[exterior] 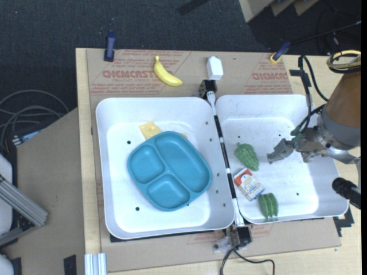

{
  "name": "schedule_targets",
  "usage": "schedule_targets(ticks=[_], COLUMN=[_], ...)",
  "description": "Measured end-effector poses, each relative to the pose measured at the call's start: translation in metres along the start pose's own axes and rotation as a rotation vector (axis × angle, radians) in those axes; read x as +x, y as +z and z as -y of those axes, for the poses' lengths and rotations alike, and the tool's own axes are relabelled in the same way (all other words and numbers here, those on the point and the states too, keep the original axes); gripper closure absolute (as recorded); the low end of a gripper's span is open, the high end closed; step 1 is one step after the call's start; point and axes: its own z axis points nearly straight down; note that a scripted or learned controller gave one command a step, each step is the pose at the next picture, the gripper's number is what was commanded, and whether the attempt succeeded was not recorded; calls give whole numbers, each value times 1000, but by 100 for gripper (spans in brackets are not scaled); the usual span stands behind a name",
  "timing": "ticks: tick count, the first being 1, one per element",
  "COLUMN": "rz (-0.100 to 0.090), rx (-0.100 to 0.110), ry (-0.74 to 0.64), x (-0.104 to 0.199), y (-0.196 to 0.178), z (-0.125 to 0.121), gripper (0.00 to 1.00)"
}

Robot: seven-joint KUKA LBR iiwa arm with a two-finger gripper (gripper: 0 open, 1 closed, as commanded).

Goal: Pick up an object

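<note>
The right bin (287,110) holds three small objects. A green pepper (246,155) lies near its left wall. Below that sits a small white and orange carton (249,185), and a second green pepper (268,205) lies at the front. My gripper (279,152) reaches in from the right and hangs low over the bin's middle, a short way right of the upper pepper. Nothing shows in its grasp. In the left bin (112,130) a blue divided plate (168,169) lies on top of a yellow piece (150,130).
A yellow banana (167,73) and a small white block (215,67) lie on the cardboard behind the bins. Blue clips (109,46) hold the back corners. Cables run along the bench's right side beside the arm (344,113).
</note>
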Motion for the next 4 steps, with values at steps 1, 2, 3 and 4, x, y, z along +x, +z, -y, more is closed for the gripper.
schedule_targets(ticks=[1,2,3,4], rz=[0,2,4,3], rx=[-6,-8,-11,-15], ry=[0,0,0,-1], x=[10,12,26,27], y=[119,119,118,107], z=[17,-40,-97,-98], gripper=[0,0,0,100])
